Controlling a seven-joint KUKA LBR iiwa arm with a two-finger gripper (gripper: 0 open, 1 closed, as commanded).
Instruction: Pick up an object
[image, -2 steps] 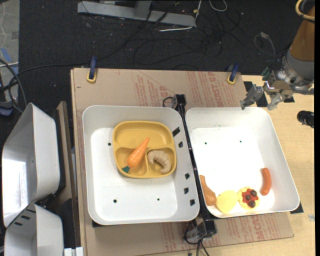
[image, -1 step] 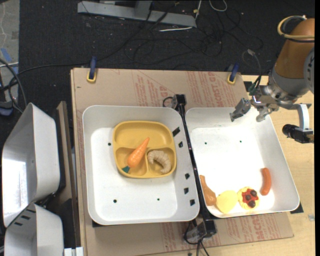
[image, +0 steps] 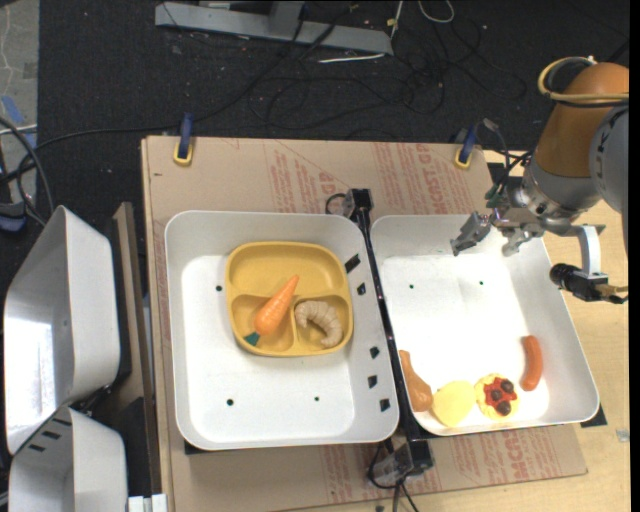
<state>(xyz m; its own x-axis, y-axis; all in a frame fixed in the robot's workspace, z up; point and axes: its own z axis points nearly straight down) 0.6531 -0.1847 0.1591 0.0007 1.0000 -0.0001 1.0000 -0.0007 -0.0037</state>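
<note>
Both white bins are looking like smooth moulded plastic, slight sheen. Yellow divided plate is reading as matt plastic. Carrot, sausage and the other toy food are showing smooth, plasticky skins. Board under the bins is looking like printed brown cardboard, matt. Gripper fingers are showing bare metal; arm's orange band is looking glossy.

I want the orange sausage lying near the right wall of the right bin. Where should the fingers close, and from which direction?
Grip the orange sausage across its middle, coming straight down from above. It lies flat and lengthwise along the right bin wall, slightly curved, so the fingers should close across its narrow width. Open floor on its left gives room; the wall side looks tighter. The gripper is open, near the bin's far edge.
</note>
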